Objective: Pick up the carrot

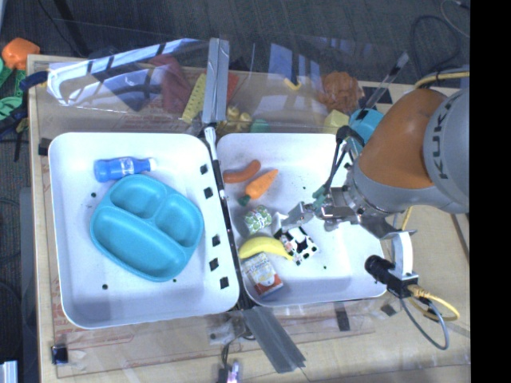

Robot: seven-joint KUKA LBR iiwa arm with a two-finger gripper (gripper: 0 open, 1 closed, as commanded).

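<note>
The carrot [261, 183] lies in the right bin [351, 282], near its far left corner, just beside a sausage [241, 171]; the hand [297, 214] hovers over the bin's middle, near a cow toy [299, 244], well apart from the carrot. I cannot tell whether the hand is released or clenched; a banana [264, 248] lies below.

You've got open floor in the right bin [319, 154] around the carrot [261, 183] on its right side. The sausage [241, 171] sits just beside it on the left, and the green ball [257, 219], banana [264, 248] and cow toy [297, 244] crowd the near side.
</note>
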